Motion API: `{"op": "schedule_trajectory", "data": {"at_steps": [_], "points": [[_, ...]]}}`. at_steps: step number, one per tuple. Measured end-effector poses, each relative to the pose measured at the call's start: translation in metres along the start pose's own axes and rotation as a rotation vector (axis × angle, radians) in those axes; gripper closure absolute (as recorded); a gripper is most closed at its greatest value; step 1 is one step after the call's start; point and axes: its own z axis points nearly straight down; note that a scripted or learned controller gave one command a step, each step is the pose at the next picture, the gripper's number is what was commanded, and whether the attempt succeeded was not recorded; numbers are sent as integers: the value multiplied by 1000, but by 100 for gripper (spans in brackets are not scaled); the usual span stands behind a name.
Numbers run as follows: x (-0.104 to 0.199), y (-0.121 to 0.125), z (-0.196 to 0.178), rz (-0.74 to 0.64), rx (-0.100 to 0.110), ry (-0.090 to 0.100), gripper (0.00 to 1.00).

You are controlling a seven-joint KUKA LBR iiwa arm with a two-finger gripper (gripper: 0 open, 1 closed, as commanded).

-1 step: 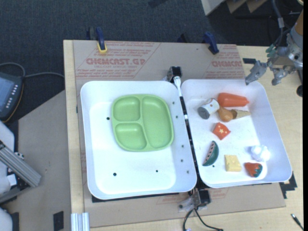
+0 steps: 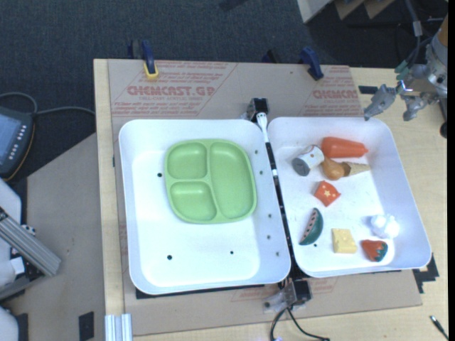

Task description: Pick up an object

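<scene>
The right bin [image 2: 405,183] holds several toy foods. An orange carrot [image 2: 344,147] lies at the back, with a grey and white piece [image 2: 306,162] and a brown cone-shaped piece [image 2: 338,168] just in front of it. A small red block [image 2: 327,192] sits mid-bin. Along the front are a watermelon slice [image 2: 311,227], a yellow cheese wedge [image 2: 344,241], a white lump [image 2: 384,224] and a red strawberry [image 2: 375,250]. My gripper [image 2: 394,105] hovers open over the bin's far right corner, beyond the carrot, with nothing between its fingers.
The left bin [image 2: 142,247] holds a green divided plate [image 2: 211,180]. A black divider strip [image 2: 274,183] runs between the bins. Two clamps [image 2: 149,66] [image 2: 311,62] grip the board's far edge.
</scene>
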Motion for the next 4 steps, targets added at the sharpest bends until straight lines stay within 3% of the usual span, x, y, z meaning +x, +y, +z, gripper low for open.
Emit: {"op": "schedule_trajectory", "data": {"at_steps": [2,3,4], "points": [[-3,1,105,-1,5,1,0],[-4,5,134,-3,-13,-4,0],[-3,7,123,-3,-21,-5,100]]}}
